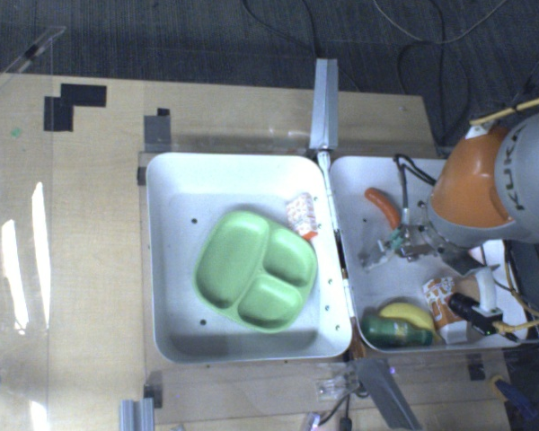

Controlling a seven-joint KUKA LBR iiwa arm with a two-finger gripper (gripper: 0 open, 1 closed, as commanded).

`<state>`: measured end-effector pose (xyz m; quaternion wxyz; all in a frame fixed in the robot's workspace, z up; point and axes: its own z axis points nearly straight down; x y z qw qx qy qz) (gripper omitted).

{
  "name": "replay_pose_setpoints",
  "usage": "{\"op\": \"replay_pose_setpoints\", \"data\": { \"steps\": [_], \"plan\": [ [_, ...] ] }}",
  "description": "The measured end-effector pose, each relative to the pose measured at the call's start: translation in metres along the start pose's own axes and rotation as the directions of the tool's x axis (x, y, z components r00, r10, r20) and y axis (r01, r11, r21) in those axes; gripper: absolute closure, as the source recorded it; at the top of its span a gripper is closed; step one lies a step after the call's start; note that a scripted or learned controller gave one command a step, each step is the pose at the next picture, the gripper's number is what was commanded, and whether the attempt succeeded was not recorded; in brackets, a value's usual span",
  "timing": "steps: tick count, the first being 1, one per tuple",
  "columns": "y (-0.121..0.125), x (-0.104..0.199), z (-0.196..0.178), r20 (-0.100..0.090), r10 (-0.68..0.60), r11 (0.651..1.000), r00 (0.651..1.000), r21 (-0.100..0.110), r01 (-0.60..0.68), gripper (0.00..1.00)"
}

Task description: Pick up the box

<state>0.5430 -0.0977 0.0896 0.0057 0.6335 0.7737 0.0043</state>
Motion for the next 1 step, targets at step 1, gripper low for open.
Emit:
{"op": "replay_pose_setpoints", "data": {
  "steps": [1],
  "plan": [
    [0.0715,-0.0572,0.0025,0.0,-0.05,0.999,0.999,0.004,0.05,0.0]
  ]
}}
